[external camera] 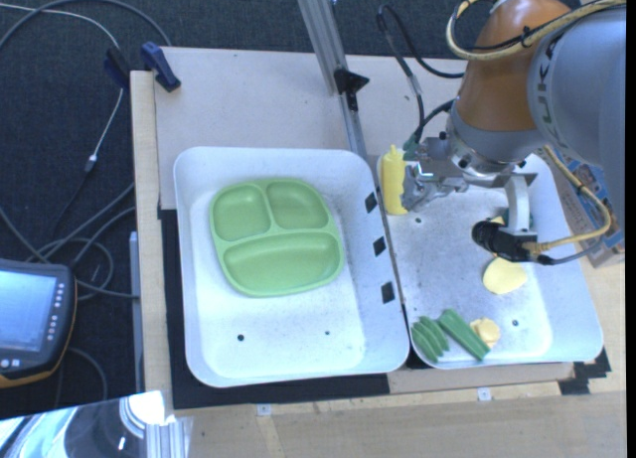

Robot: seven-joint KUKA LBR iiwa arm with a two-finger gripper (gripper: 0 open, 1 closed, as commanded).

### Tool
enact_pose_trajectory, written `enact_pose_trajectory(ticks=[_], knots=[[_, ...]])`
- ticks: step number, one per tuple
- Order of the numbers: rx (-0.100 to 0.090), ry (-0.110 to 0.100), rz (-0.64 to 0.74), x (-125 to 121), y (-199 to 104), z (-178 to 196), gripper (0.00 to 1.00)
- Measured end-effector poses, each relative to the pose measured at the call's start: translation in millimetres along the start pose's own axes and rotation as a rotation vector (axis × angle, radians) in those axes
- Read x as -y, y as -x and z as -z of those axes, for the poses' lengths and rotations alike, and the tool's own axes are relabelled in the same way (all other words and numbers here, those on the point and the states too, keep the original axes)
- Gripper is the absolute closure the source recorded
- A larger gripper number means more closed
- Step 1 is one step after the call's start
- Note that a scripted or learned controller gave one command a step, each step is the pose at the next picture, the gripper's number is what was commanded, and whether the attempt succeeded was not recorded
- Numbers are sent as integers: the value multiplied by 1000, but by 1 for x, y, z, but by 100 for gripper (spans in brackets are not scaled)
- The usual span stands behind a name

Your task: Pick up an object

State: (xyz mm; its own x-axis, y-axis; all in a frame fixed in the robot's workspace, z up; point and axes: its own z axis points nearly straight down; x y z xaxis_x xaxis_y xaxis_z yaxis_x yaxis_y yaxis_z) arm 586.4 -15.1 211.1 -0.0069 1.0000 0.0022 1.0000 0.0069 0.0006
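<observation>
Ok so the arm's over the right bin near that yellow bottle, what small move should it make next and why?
Probably a short shift toward the yellow bottle, then down. The gripper sits just beside it at the right bin's upper left corner, with nothing seen between its fingers, so the bottle looks like the nearest thing to try.

bright even light, soft shadows, slight overall blur

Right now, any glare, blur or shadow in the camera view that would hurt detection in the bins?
Camera view: lighting is even and soft, and the white bins look bright but not blown out; the green divided plastic plate is crisp; the grey arm casts a faint shadow on the right bin floor near the yellow bottle-shaped toy; the gripper is small and cluttered; the reflective patch at the bottom left corner is blurred.
</observation>
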Motion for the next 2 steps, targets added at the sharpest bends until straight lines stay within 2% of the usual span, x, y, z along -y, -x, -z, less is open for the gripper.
enact_pose_trajectory(ticks=[1, 2], knots=[[-1, 2, 1, 1, -58, 17, 100], [0, 0, 0, 0, -104, 19, 100]])
